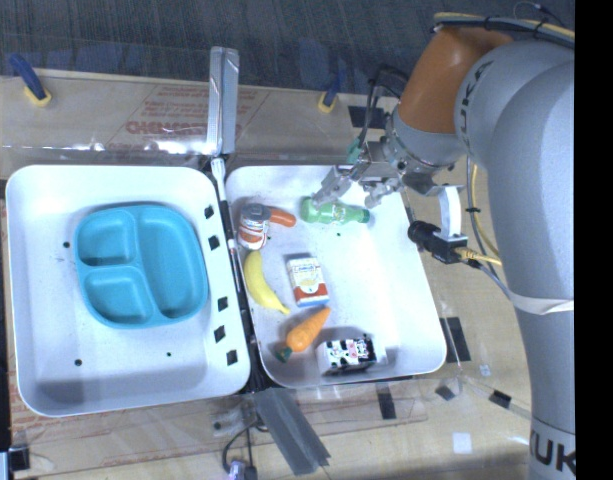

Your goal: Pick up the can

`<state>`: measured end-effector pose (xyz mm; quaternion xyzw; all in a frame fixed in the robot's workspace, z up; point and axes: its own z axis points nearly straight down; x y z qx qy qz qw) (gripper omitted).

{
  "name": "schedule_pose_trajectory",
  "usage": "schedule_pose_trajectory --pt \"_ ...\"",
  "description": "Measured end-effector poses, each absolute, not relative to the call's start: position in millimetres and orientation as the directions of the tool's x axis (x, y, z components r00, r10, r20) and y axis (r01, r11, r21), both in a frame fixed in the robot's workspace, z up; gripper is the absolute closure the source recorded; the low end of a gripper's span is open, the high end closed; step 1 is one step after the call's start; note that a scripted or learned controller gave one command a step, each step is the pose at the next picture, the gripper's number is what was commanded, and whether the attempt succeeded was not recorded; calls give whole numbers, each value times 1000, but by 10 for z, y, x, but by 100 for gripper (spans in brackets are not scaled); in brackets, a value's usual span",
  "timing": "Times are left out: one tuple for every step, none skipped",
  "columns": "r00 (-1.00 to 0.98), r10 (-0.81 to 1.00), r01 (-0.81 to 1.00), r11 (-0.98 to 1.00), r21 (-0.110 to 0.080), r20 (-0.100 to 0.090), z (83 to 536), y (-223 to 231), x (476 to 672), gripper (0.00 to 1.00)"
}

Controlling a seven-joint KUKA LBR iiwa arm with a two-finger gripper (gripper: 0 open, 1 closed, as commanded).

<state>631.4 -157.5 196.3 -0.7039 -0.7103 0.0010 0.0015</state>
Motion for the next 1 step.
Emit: schedule_pose_trajectory --pt "-308 951 951 308 -3 1 1400 -1694 6575 0"
